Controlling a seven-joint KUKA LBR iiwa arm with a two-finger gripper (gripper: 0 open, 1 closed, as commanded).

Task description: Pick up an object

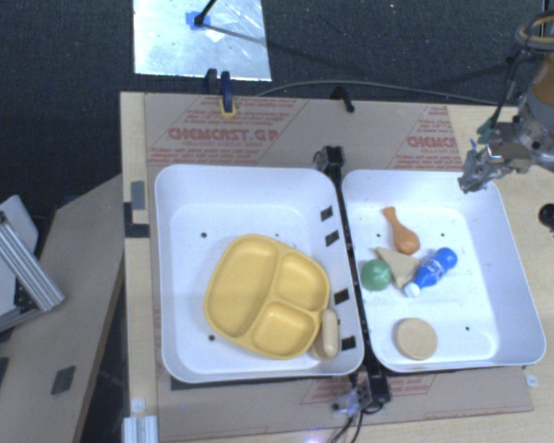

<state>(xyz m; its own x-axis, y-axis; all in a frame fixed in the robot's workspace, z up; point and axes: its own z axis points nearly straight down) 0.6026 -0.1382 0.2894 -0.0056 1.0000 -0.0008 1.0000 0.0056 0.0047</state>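
L bin (180, 247): yellow tray (268, 295) w/ three compartments, a tan roll (329, 333) touching its lower-right edge, close to the divider wall.

R bin (512, 275): green ball (376, 274) by the divider, touching a beige wedge (397, 262); orange drumstick (402, 232) just above; blue bottle (431, 270) lying tilted, white cap toward the wedge; tan disc (415, 338) alone near the front wall.

Gripper (471, 175) hangs above the R bin's back-right corner, well apart from all items, nothing in it; can't tell how far open it is at this angle.

Step in hand, imo: pick a target & get over it. Best bet = disc or bottle. Disc has free room all round, but it's flat, so jaws must go low. Bottle: close across the body, not lengthwise. Avoid ball/wedge cluster, since touching items prob. shove each other. Come straight down, centre first.
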